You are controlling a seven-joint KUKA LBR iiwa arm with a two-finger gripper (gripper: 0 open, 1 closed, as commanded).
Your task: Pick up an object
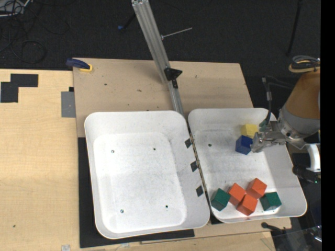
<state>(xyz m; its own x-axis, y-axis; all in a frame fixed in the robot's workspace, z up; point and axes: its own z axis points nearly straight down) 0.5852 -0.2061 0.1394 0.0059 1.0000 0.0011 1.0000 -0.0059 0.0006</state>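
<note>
Within the right bin (220,124), toward its far right side, the gripper (260,141) is positioned low, just beside the blue cube (243,145) and the yellow cube (250,129). Whether the gripper is spread or pressed together cannot be told from the camera view, and no object is seen between its tips. The blue cube is located immediately left of the gripper, with the yellow cube touching or nearly touching it on the far side. At the near edge of the same bin, a cluster is formed by two green cubes (220,198) (270,201) and three orange-red cubes (237,193) (257,186) (247,205), packed closely together and well apart from the gripper. The left bin (104,124) is set beside the right bin on the wooden tabletop (131,85). An aluminium extrusion bar (152,35) is seen rising at a slant behind the two bins. The arm (303,101), with its orange band, is entered from the right.
</note>
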